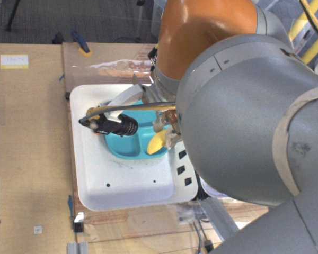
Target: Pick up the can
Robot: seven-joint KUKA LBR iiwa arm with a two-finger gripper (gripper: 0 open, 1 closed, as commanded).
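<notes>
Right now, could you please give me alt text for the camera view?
The grey arm with its orange band reaches in from the right over a white bin. In the bin lies a teal bowl with a yellow object at its right edge.

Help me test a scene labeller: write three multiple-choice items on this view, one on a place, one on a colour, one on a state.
1. In the bin, the yellow thing lies:
A. at the bowl's right side, as the view shows it
B. in the near left corner
C. in the far left corner

2. The bowl is:
A. red
B. blue
C. white

3. The bowl stands:
A. upside down
B. on its side
C. upright, open side up

Answers:
1. A, as the yellow thing rests at the bowl's right rim.
2. B, as the bowl shows bright blue against the white bin.
3. C, as its hollow inside faces the camera.
</notes>
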